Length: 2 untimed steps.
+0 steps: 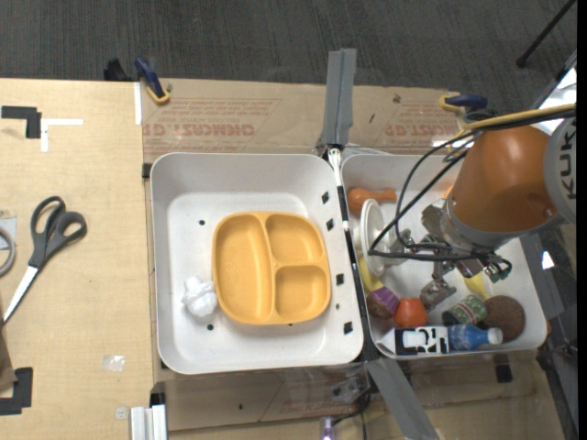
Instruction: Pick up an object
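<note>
Orange band [500, 181] of my arm sits highest, above the right bin [385, 165]. Below it my pincer [438, 291] hangs low among the clutter; its fingers are hidden in wiring, so I cannot tell how far it stands open or whether it grips anything. At its 7 o'clock lies a red ball [411, 313], just beside a purple piece [382, 301]. At 6 o'clock a bottle [448, 339] lies flat along the bin wall. At 4 o'clock rests a brown ball [503, 315]. Left bin [174, 273] carries a yellow divided plate [272, 267] with white crumpled paper [197, 295] touching its 8 o'clock edge. Scissors [44, 238] lie on the desk [73, 337], well apart.
</note>
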Tool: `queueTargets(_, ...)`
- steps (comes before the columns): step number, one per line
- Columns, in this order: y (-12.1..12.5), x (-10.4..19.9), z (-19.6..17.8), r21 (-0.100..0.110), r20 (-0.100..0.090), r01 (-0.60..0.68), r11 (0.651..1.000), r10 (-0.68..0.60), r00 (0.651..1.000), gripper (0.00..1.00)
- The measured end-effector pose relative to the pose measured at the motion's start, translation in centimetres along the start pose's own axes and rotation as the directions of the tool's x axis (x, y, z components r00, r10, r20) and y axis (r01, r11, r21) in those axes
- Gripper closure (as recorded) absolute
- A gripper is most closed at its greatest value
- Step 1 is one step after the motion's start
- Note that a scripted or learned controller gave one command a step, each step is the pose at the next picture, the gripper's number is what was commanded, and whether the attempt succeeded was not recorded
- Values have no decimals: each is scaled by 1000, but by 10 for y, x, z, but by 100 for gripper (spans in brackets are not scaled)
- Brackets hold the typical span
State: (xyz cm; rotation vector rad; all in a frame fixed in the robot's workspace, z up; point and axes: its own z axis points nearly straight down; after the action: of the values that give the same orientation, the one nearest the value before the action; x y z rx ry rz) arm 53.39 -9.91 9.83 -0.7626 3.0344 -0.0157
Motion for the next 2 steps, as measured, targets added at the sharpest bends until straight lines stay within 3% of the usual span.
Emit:
queueTargets(1, -59, -41, 5, -9, -6, 42, 999, -42, 999, 0)
queueTargets(2, -92, 65, 1, -2, 12, 238, 971, -238, 971, 0)
